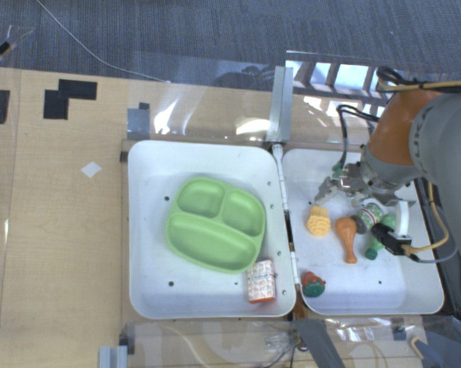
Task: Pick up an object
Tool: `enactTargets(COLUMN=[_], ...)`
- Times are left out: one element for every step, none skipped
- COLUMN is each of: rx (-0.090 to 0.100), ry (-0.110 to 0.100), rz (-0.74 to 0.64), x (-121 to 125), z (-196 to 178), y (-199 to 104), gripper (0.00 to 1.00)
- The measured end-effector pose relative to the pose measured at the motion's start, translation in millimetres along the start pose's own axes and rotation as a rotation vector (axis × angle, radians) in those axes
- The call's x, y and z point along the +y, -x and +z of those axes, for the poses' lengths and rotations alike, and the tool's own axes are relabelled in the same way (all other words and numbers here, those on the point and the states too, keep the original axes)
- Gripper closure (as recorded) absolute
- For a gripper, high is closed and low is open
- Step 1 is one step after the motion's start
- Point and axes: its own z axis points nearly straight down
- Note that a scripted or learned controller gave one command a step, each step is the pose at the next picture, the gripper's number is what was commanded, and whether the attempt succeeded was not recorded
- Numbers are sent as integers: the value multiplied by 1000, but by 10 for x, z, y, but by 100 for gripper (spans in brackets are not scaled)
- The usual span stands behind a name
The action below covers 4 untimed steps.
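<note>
Nearest the lens, a tangle of cables [279, 361] and metal brackets runs along the bench [55, 241] edge just below the two bins. Behind it, in the left bin [138, 237], a small red-and-white carton [261, 282] sits in the near right corner, just beside the near edge of a green divided plate [215, 224] that lies flat in the bin's middle. The right bin [411, 295] holds the toys that could be picked. A red toy with a green top [311, 282] lies in its near left corner, close to the wall shared with the left bin. Farther in, a yellow corn cob [317, 220] lies left of an orange drumstick [348, 236], the two near each other but apart. A green-and-white can [370, 214] lies tilted just right of the drumstick's thick end, and a small green piece [372, 251] lies near the drumstick's thin end. The arm [443, 142] comes in from the right, its orange band [394, 132] above the wrist, with dark cables looping around it. The gripper [342, 188] is low over the far half of the right bin, just beyond the corn and the drumstick and left of the can. Whether it is spread or pressed together cannot be told at this angle, and nothing can be seen held in it. Black squares [67, 97] mark the bench at far left.
</note>
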Motion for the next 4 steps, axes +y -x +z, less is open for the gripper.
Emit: enactTargets(rx=[1, 5, 3, 2], ry=[3, 11, -8, -9], rz=[3, 1, -2, 1], x=[-493, -459, -445, -740], z=[-23, -153, -962, -370], y=[-164, -192, -549, -172], gripper=[0, 100, 100, 100])
